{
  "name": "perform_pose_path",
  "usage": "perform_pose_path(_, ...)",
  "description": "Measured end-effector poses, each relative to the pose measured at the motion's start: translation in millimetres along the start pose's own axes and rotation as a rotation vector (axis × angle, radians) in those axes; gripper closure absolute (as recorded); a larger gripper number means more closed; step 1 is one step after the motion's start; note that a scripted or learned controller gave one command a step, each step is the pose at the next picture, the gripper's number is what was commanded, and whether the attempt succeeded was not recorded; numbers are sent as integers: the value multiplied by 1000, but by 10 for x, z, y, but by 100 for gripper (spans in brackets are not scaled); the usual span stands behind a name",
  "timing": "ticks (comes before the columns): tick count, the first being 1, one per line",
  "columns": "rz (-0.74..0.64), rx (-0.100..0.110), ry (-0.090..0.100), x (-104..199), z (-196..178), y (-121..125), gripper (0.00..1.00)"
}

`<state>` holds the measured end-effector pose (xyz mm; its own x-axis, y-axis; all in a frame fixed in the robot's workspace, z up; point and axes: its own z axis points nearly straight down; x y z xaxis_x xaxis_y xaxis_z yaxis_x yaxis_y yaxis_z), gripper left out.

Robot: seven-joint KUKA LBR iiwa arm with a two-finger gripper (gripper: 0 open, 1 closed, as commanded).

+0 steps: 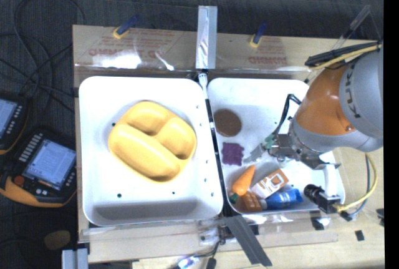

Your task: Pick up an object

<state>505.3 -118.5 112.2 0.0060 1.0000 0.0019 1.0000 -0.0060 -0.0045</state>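
My gripper (268,146) hangs over the middle of the right bin (262,94), below the arm's orange band (319,110). Just left of it lies a small purple piece (232,153). A brown disc (227,122) sits farther back. In front of the gripper, along the bin's near wall, lie an orange carrot (244,180), an orange-and-white carton (272,185) and a blue bottle (283,199), packed close together. Nothing shows in the gripper's grasp.
The left bin (100,199) holds a large yellow loaf-shaped thing (151,140) at its middle. A divider (212,136) separates the two bins. Handheld devices and cables lie on the floor at far left (40,165).
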Motion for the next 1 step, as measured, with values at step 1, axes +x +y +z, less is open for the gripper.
perform_pose_path(1,-199,-1,-2,231,-45,239,0)
